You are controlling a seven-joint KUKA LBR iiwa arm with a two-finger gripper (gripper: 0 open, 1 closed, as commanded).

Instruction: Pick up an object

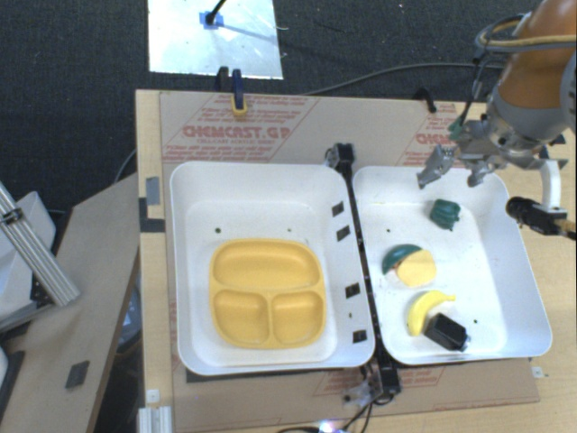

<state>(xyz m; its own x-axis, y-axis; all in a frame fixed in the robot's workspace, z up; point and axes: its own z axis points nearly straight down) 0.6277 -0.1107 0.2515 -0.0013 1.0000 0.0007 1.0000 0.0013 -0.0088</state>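
Just below the open gripper (456,169): a green object (444,213).

The right bin (505,269) has bare white floor along its far left side and down its right side. A green thing (444,213) sits alone near the back. Toward the front, a round yellow and green toy (410,264), a banana (425,310) and a black block (445,332) crowd close together.

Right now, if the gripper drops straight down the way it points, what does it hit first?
Probably the bare floor of the right bin near its far wall. The gripper, fingers open, hangs just above the dark green object, which could be clipped; depth is unclear.
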